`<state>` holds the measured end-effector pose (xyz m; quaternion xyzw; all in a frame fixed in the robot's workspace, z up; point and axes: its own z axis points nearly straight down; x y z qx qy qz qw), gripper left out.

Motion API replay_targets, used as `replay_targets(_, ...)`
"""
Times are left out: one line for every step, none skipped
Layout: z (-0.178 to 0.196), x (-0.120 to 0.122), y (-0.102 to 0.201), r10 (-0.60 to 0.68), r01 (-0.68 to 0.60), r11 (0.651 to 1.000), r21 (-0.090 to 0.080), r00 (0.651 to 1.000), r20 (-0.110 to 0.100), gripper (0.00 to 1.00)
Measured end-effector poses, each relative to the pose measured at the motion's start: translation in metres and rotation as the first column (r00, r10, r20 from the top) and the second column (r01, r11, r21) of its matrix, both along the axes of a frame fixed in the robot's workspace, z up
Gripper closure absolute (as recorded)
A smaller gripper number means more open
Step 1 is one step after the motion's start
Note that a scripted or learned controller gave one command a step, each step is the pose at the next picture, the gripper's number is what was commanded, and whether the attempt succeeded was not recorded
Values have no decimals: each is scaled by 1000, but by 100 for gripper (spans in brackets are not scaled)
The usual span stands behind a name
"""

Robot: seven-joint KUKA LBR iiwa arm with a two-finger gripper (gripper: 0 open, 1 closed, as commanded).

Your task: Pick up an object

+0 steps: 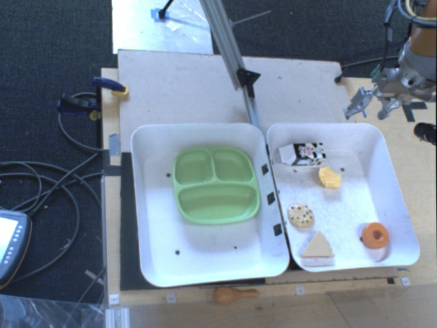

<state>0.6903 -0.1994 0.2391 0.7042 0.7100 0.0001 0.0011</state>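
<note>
The arm [418, 43] is grey, with an orange band above the wrist and black cables looped beside it. Its gripper [374, 105] is pale metal, ending in two thin, splayed fingers [356, 105].

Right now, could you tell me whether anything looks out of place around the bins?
Yes: a small orange-brown object lies on the bench outside the bins, just below the left bin's front rim, while the other small items sit in the right bin.

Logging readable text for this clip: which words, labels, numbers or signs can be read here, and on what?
None can be read.
Small carton in the right bin: black-and-white print, too blurred to read.
Device screen at the left edge: lit, too small to read.
</note>
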Motion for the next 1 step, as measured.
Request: replay_targets(0, 0, 0, 0, 0, 1000, -1, 1000, 0, 0)
